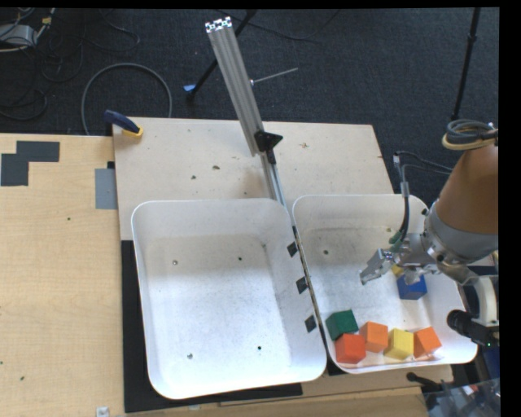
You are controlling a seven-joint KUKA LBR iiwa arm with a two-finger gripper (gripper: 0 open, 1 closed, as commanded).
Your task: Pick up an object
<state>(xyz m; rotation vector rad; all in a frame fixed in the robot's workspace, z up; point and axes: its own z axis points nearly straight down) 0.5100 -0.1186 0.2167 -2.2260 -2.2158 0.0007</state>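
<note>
Five blocks lie in the right bin (358, 216), the blue block (412, 287) directly under the gripper (400, 266), whose jaw spread I cannot tell, so an off-centre descent risks knocking it aside.

Two shallow white bins are set side by side on the desk (203, 159): the left bin (163, 244) and the right bin (350, 212). A slanted aluminium rail (238, 85), topped by a checkered marker (218, 24), is seen rising from the far side between them. A blue-and-yellow clamp (122, 123) is fixed at the desk's far left corner. Cables (122, 81) are spread over the dark floor beyond.
</note>
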